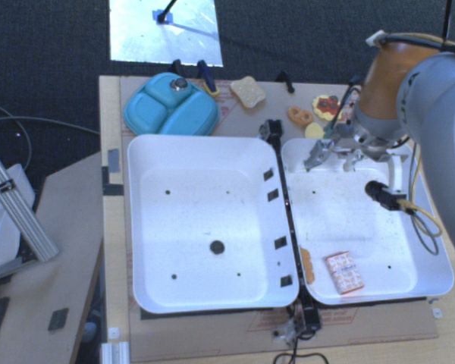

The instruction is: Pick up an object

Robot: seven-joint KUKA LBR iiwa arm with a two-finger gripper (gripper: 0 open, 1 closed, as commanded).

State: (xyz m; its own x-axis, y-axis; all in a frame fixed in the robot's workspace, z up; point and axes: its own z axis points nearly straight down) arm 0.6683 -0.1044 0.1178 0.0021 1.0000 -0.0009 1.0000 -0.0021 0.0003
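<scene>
Ok, the only print in view is on the packet [343, 271]: a red-and-white pattern, too small to read. It lies flat in the right bin [364, 218], near the front wall and well apart from the gripper [332, 160]. The gripper hangs over that bin's back left corner. I can't tell if it's open or closed, since the tip is a blur of metal against white. The arm [432, 105] comes in from the right, is cut off by the frame edge, and covers part of the bin's back rim. An orange-brown strip [306, 265] sits against the bin's left wall, near the packet but not touching it. It's half tucked at the wall, so I can't say what it is. The left bin [205, 196] holds one small dark disc [217, 246] near the middle, with bare floor all round it. Black clips [273, 196] run along the shared wall between the bins. Behind the bins on the bench [114, 226] are a blue tray [171, 108], toast [248, 92] and a pretzel [299, 115]. There's also a red-topped round piece [326, 106], partly hidden by the gripper, and a yellow piece [314, 130] right at the right bin's back rim. For open room, the centre and right of the right bin are bare. The packet has free floor behind it and to its right, and the front wall is close.
</scene>
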